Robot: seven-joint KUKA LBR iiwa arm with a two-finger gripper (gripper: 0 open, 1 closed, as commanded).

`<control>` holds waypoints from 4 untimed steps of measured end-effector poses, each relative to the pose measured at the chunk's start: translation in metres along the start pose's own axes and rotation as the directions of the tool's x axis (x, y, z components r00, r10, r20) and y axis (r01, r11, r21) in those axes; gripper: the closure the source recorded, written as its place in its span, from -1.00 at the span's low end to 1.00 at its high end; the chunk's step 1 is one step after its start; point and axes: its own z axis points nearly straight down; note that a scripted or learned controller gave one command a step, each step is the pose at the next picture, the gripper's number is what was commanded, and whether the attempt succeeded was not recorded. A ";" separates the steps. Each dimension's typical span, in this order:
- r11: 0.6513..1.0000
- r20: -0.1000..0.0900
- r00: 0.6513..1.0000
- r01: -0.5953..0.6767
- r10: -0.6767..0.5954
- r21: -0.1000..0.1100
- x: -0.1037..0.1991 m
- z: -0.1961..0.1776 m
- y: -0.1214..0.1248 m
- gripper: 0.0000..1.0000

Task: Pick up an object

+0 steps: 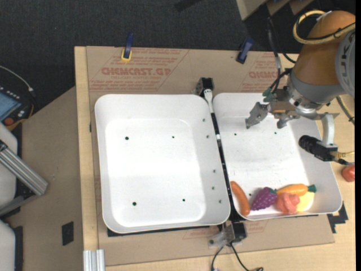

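Two white bins [113,168], one sausage [240,197], grape bunch [264,198], perhaps three more toy foods [293,199]

- The light is bright and even, and it seems to come from above.
- The two white bins [152,168] glow very white, so their floors look flat and washed out.
- Shadows are soft and small, like the thin dark line under the left bin's front edge.
- The orange band [324,49] on the arm has a soft shine.
- The dark floor at the top looks grainy.
- The picture is a little fuzzy.
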 end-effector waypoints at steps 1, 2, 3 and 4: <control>1.000 0.000 1.000 0.000 0.000 0.000 0.000 0.000 0.000 -1.00; 1.000 0.000 1.000 0.000 0.000 0.000 0.000 0.000 0.000 -1.00; 1.000 0.002 1.000 0.004 -0.004 -0.019 0.026 -0.147 -0.006 -1.00; 1.000 0.000 1.000 0.007 -0.007 -0.025 0.085 -0.357 -0.027 -1.00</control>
